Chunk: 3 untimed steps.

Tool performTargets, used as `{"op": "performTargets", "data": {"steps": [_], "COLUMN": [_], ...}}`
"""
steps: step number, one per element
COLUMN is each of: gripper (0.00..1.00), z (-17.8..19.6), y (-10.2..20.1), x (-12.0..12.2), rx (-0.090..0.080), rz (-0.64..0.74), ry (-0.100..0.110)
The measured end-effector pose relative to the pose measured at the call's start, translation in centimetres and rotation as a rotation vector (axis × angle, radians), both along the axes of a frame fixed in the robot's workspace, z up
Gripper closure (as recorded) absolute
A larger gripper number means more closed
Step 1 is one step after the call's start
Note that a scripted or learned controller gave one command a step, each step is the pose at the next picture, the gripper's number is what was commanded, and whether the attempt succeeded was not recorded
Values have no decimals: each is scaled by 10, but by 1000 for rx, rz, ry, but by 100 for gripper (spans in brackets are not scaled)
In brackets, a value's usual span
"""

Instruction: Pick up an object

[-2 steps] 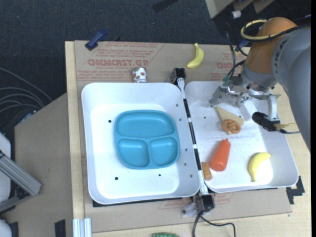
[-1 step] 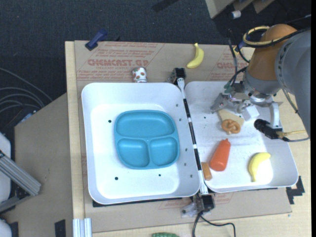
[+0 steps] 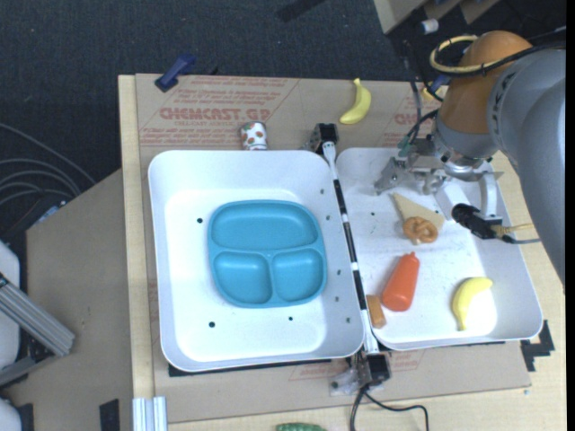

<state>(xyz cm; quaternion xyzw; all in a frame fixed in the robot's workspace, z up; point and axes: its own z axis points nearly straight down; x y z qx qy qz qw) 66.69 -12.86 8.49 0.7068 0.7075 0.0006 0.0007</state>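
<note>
Gripper [image 3: 422, 171]: over right bin [image 3: 512, 281], far end; finger state cannot be told; ice-cream cone [image 3: 415, 217] just below it, long axis diagonal

Right bin [image 3: 512, 321], three pieces in play. An orange-red bottle [image 3: 402, 282] lies on its side near the bin's middle, slanting, its narrow cap end up toward the far side. Just beyond it, an ice cream cone [image 3: 417, 220] lies flat, tan cone tip pointing up-left, its swirled orange-brown top at the near end. Over by the near right corner, a yellow banana [image 3: 469, 299] lies curved, well apart from the bottle, close to the rim.
</note>
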Motion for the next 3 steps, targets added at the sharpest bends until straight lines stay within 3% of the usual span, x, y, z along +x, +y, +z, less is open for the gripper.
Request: {"op": "performTargets", "data": {"steps": [1, 2, 3], "gripper": [0, 0, 0], "z": [0, 0, 0], "y": [-8, -8, -16], "x": [-18, 0, -42], "rx": [1, 0, 1], "rz": [-1, 0, -2], "ry": [4, 0, 4]}}
